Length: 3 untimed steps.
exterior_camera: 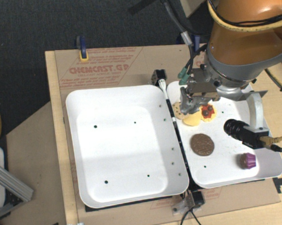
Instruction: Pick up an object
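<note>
**Yellow lump under a low gripper, neighbours crowding in**

Yellow showed just below the gripper (191,104), which hung low in the far left corner of the right bin (228,170). It was close to the wall that bin shared with the left bin (119,145). Whether the gripper was spread or pressed together could not be told, because the wrist above hid its working end. Nothing could be seen pinched in it.

The likely target, a yellow lump (193,119), lay on the bin floor at the gripper's near side. A small red piece (208,111) lay just beside it on the right and a tan dotted disc (178,109) on the left, and whether they touched it could not be told. A brown disc (202,144) lay nearer, apart from that cluster. A purple cup (248,160) sat well apart toward the near right corner. Both bins rested on the counter (103,64).

The crowding looked like the main hazard. A close here could catch the red piece or the tan disc along with the lump, or shove the lump aside and grip nothing. The lump looked rounded and might squirt out under pressure. With the bin wall so near on the left, a slightly off descent could strike the rim. A lift might also drag a neighbour partway up and drop it.
</note>
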Available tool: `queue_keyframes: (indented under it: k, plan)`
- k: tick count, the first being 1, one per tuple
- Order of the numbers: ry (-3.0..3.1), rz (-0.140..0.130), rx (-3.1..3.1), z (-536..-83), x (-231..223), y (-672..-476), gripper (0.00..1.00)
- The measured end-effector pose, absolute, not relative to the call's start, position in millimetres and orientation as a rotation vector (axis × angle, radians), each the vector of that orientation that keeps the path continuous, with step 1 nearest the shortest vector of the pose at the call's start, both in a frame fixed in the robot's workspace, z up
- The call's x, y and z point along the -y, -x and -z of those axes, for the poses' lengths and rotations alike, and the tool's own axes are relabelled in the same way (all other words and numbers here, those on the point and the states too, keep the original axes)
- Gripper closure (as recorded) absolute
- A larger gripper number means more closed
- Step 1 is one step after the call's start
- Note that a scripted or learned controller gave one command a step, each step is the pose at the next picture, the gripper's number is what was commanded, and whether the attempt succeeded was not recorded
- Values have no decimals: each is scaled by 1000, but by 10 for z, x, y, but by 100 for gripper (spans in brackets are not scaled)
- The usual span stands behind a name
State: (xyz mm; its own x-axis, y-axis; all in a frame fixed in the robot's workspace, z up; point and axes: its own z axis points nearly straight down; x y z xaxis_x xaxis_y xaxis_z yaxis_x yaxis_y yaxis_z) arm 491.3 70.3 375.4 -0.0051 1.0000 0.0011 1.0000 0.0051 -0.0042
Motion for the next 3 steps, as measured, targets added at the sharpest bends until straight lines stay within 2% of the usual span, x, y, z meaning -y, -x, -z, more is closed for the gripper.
queue_keyframes:
  k: [1,2,3]
  plan:
    - [2210,-5,2227,-3400,-1430,-5158,100]
    - [2218,8,2228,-2820,-2036,-6007,100]
    - [2220,8,2227,-2773,-2259,-6624,100]
